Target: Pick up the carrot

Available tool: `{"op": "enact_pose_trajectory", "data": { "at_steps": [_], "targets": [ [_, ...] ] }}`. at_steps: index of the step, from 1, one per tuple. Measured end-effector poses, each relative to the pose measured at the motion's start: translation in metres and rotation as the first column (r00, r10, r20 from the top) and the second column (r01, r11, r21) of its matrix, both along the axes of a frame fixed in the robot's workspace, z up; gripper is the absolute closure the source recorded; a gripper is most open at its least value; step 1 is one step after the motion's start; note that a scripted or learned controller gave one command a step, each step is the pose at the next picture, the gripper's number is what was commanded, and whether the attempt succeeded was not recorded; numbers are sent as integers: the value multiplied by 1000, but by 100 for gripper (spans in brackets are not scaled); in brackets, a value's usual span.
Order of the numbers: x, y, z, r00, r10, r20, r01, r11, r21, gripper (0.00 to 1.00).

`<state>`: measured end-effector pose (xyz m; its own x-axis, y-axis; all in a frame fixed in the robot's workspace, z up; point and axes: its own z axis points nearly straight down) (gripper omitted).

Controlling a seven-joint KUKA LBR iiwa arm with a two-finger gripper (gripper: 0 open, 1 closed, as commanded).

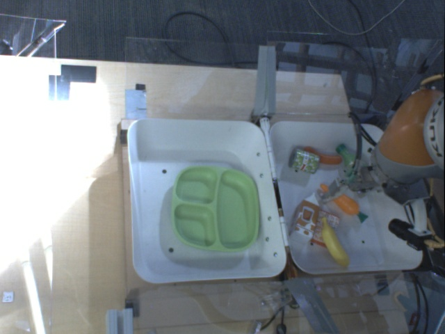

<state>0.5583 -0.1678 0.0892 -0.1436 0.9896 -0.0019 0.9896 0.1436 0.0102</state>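
While the arm (417, 134) reaches in from 3 o'clock, the camera view places its gripper (351, 179) low over the right bin (375, 256), near that bin's centre. Whether the gripper is open or closed cannot be told, and nothing can be seen held in it.

Key relation: the carrot (345, 205), an orange body with a green end, lies just beside the gripper at its 6 o'clock. The long axis appears to run from about 10 o'clock to 4 o'clock, with the green end toward 4 o'clock. By this reading the coming move calls for a short shift toward 6 o'clock and a descent, with the grasp set across that axis. A second orange and green item (332, 158) lies toward 11 o'clock from the gripper; it may be another carrot-like toy, so the target should be confirmed.

Container contents, right bin: a small green can (304, 161) at 10 o'clock from the gripper, touching or just beside the second orange item; a printed packet (307, 218) at 8 o'clock; a banana (334, 243) at 7 o'clock, just beside the packet and near the carrot.

Container contents, left bin (146, 256): a green divided tray (215, 209) with three compartments, lying flat near the bin's centre, well apart from the gripper.
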Motion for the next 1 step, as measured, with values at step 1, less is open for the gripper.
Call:
{"op": "enact_pose_trajectory", "data": {
  "at_steps": [1],
  "targets": [
    [4, 1, 13, 1000, 4, 9, -4, 1000, 0, 100]
  ]
}}
